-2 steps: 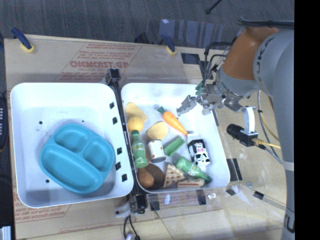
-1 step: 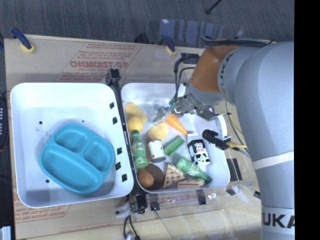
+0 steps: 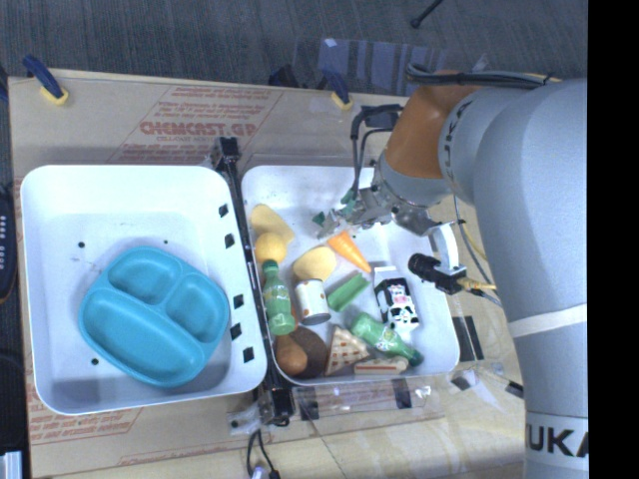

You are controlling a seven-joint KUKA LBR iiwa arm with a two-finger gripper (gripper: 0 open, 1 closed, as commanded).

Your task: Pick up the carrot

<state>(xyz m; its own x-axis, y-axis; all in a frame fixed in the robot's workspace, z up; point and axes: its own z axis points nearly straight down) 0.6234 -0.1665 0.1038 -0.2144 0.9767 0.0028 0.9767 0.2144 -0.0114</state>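
Here we see arm (image 3: 499, 168) bent over right bin (image 3: 300, 183), gripper (image 3: 351, 215) touching carrot (image 3: 350, 249); pincer state unclear, perhaps closing; "KUKA" on base.

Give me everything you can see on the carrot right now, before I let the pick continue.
The carrot is a small orange cone, smooth and plastic-looking like a toy. It lies flat in the right bin, toward its upper middle, its narrow end pointing down-right. The gripper sits just above its wide end; whether they touch is unclear. A yellow toy lies close on its left and a green block just below its tip.
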